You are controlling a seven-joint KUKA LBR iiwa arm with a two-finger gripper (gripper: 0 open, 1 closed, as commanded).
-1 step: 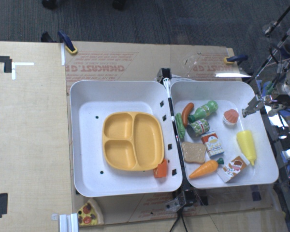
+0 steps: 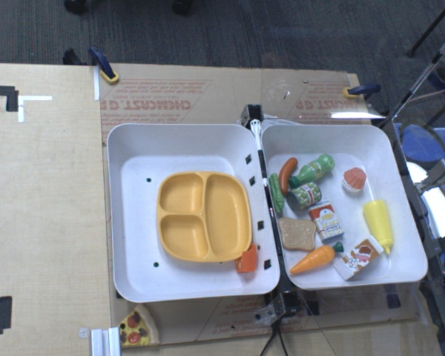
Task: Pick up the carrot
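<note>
The carrot (image 2: 313, 259), orange with a small green top at its right end, lies near the front edge of the right bin (image 2: 400, 269), tilted with its tip toward the lower left. It rests just below a slice of toy bread (image 2: 297, 233) and left of a small carton (image 2: 358, 258).
The right bin also holds a sausage (image 2: 285, 175), a green bottle (image 2: 314, 169), a green can (image 2: 305, 196), a red-and-white box (image 2: 326, 222), a yellow mustard bottle (image 2: 379, 225) and a salmon piece (image 2: 354, 178). The left bin (image 2: 126, 199) holds a yellow divided plate (image 2: 205, 216) and an orange piece (image 2: 247, 261).
</note>
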